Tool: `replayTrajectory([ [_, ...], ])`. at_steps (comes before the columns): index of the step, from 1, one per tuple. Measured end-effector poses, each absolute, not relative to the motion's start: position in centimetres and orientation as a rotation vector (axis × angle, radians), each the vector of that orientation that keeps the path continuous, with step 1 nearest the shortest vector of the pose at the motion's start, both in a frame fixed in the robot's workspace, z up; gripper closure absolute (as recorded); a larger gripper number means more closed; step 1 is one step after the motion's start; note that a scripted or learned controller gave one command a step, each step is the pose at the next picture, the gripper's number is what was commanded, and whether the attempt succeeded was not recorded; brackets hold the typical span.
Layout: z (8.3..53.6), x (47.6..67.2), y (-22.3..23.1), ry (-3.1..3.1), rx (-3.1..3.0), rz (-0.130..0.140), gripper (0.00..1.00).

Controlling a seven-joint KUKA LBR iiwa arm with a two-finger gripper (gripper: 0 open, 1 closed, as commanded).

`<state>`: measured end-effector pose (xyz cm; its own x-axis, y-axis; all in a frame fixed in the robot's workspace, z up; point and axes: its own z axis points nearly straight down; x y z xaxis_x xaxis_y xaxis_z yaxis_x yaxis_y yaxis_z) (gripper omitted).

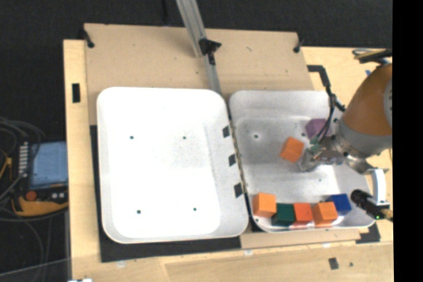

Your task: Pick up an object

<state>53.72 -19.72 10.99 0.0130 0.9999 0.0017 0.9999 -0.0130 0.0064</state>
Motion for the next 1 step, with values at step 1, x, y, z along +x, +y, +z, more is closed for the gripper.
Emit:
replayTrajectory([
  [1, 15.42, 54.2, -19.51, 2.225, 2.209, 0.005, 1.0],
])
